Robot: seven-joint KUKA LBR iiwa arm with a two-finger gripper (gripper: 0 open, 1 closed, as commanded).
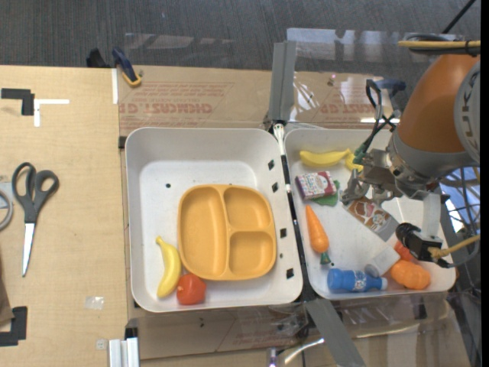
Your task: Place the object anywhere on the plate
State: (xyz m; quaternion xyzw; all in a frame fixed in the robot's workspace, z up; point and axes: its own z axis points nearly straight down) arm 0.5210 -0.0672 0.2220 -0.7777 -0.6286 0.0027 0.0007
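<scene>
We judge the task barely begun: the yellow three-compartment plastic plate (227, 231) in the left bin holds nothing, while the gripper (365, 183) hovers over the right bin's toys, and we cannot tell its grip or which object it wants.

Single fixed camera, mounted above the bench, looking down at a slant. Both white bins fall inside the frame: left bin (137, 228) near centre, right bin (348, 239) toward the right side. Far edge of the bench sits at the top of frame, with dark floor beyond it. Wooden benchtop (69, 167) takes up the left third. Arm (443, 113) enters from the right, close to the lens and cut off by the frame edge. Medium range; small items in the bins are distinguishable.
</scene>
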